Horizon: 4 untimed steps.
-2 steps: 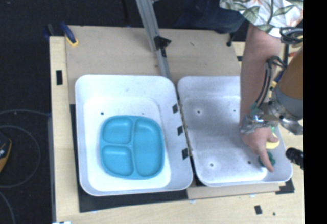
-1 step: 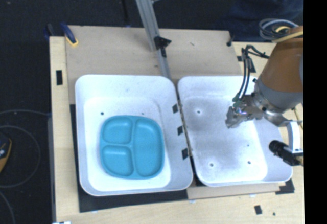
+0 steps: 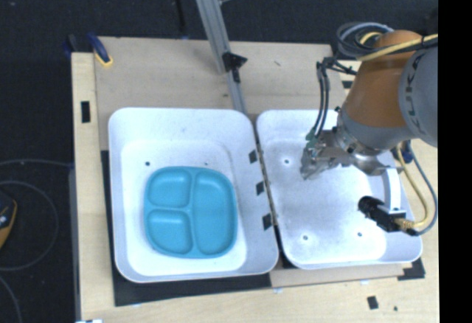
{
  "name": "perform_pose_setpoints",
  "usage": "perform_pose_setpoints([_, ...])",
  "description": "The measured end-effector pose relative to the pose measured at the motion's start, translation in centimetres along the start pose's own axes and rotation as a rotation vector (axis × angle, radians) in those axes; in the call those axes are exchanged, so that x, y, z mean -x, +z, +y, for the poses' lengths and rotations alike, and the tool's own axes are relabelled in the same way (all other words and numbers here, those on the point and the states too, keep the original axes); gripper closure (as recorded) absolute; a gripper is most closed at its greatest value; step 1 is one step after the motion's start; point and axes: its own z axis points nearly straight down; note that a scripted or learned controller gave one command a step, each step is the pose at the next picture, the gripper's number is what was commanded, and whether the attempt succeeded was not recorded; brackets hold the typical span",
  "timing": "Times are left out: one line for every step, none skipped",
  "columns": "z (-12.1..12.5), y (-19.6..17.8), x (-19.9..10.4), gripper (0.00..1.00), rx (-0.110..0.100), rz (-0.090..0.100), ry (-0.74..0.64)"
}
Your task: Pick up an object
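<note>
target: blue divided plate (image 3: 192, 211), flat in left bin (image 3: 122, 130) | my gripper (image 3: 316, 163) over right bin, grip state: cannot tell | plate likely light, stiff, slick; take it by the rim

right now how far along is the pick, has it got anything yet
Nothing looks done yet: the blue divided plate lies flat in the left bin, apart from the arm. In hand: the claw is down over the right bin, with nothing seen between its fingers. I can't tell whether it is open or shut. Left: close on an object and lift it out.
</note>
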Motion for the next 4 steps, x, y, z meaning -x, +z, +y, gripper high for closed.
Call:
perform_pose_setpoints([1.5,0.3,-5.1,1.0,0.0,0.0,0.0])
perform_pose_setpoints([0.9,0.0,-10.1,1.0,-0.002,0.001,0.0])
perform_pose_setpoints([1.7,0.1,-14.7,1.0,-0.002,0.001,0.0])
perform_pose_setpoints([1.7,0.1,-14.4,0.0,-0.003,0.0,0.004])
